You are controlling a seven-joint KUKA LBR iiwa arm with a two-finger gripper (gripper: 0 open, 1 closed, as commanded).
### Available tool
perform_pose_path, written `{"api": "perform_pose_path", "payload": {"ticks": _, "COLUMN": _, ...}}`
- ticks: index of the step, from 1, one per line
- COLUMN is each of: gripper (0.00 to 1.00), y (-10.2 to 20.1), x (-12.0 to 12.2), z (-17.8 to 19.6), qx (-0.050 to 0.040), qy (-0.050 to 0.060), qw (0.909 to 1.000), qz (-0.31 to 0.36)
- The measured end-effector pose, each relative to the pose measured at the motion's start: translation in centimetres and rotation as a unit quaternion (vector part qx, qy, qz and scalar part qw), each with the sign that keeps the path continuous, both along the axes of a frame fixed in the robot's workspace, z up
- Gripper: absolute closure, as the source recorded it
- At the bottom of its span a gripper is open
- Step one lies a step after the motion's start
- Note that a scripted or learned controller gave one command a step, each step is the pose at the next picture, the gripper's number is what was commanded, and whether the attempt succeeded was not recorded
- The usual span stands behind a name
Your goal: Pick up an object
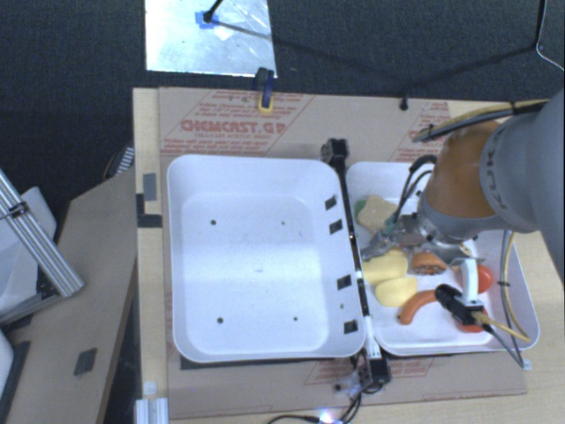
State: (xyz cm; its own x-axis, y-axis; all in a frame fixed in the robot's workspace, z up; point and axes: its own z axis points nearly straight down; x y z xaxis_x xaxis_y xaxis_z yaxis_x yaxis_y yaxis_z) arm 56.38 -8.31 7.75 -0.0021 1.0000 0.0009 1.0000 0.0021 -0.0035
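The end effector, its grip state not discernible, is lowered over yellow toy pieces, judged light, smooth and best pinched mid-body.

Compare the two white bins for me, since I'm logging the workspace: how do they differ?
The left bin shows bare white floor with a few small dark dots; the right bin holds yellow, pale and orange-red objects. The arm's gripper reaches into the right bin, not the left bin. Both are shallow, white, and sit side by side.
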Motion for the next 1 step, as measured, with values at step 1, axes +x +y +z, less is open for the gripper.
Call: {"api": "perform_pose_path", "payload": {"ticks": 1, "gripper": 0.0, "y": -0.19, "x": -0.53, "z": 0.69, "qx": -0.0001, "qy": -0.002, "qw": 1.0, "qz": -0.001}}
